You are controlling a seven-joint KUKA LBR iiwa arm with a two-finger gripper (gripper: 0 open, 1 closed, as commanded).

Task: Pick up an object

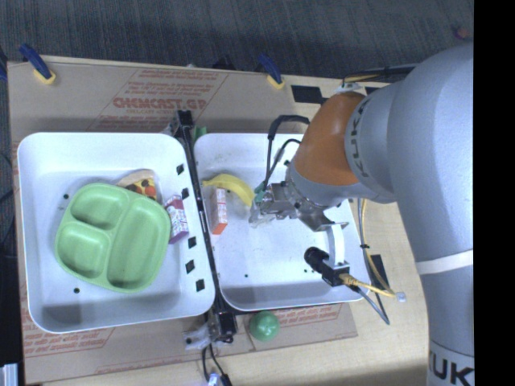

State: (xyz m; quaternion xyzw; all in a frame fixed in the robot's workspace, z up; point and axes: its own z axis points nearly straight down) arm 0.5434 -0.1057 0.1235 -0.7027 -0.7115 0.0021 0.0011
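Note:
My gripper (261,210) hangs low over the middle of the right bin (265,284), under the orange band of the arm. A yellow banana (229,186) lies just to its left near the bin's back left corner. An orange and white tube (219,210) lies beside the banana along the divider. The fingertips are small and blurred against the white floor, and nothing shows clearly between them.
The left bin (40,159) holds a green divided plate (113,236), a colourful packet (143,184) behind it and a purple-white wrapper (177,218) at its right. A green ball (263,326) sits on the cardboard in front of the bins.

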